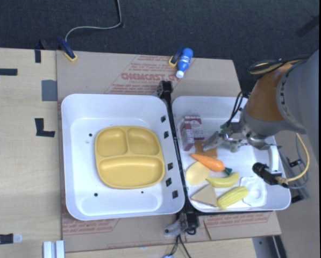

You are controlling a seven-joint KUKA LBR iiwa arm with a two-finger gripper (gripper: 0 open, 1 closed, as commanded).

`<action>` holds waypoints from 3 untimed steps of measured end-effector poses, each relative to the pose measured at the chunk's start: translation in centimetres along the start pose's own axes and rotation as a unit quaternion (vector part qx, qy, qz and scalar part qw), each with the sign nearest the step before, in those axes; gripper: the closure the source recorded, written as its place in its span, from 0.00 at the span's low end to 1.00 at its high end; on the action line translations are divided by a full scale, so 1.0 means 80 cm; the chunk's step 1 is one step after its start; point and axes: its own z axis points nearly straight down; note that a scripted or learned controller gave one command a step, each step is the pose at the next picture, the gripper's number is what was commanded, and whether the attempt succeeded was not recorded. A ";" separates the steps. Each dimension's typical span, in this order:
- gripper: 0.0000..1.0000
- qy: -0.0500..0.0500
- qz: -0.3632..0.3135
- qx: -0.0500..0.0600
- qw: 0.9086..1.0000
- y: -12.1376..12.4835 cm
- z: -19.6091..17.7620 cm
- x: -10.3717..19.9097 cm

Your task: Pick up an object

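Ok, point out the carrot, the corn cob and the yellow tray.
carrot [207, 161], camera view, middle of its orange body.
corn cob [231, 196], camera view, middle of the cob.
yellow tray [130, 172], camera view, its large front compartment.

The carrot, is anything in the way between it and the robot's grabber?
Nothing visible. The gripper hangs just above the carrot in the right bin, with a bare gap between. The small red carton lies off to the side, the banana beyond.

orange carrot [207, 162], lying flat, right bin [268, 200]
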 end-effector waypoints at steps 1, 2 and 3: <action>0.00 0.000 -0.001 -0.001 1.000 0.076 0.002 0.053; 0.00 0.000 -0.001 0.003 1.000 0.117 0.002 0.024; 0.00 -0.002 0.000 0.004 1.000 0.116 0.002 0.038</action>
